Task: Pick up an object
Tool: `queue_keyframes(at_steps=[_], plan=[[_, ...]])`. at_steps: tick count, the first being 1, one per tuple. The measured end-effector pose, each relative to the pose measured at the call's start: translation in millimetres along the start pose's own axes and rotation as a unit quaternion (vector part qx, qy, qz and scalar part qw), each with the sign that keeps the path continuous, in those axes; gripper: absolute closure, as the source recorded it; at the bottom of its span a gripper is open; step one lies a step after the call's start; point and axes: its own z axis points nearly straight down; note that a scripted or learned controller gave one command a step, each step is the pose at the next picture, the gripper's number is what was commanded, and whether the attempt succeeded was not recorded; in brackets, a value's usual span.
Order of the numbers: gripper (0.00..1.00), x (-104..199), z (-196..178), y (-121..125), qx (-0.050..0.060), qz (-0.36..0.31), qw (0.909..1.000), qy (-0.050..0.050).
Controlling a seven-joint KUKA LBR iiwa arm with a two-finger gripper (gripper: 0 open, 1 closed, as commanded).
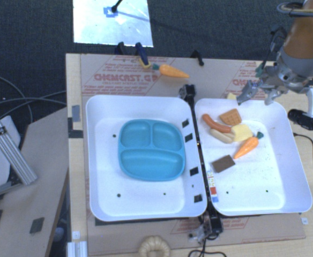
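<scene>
A beige ring [155, 247] is lying at the bottom edge, at 6 o'clock. The blue plate [151, 149] is sitting in the left bin [105, 197]. In the right bin [285, 197], a carrot [246, 147], sausages [216, 124], a cracker [230, 116] and a brown piece [223, 163] are lying together. At 2 o'clock the gripper [259, 93] is hanging above this bin's far rim, fingers spread, pinching nothing.

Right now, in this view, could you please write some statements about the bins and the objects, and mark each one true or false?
1. The blue divided plate lies in the left bin. True.
2. A toy carrot lies in the right bin. True.
3. The tool holds the cracker. False: the cracker lies in the bin.
4. The second carrot lies on the plate. False: it lies on the cardboard behind the bins.
</scene>
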Motion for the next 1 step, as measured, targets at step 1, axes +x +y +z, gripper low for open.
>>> queue_keyframes(at_steps=[1], plan=[[0.00,0.1,-3.5,1.5,-0.003,-0.001,1.0000,0.000]])
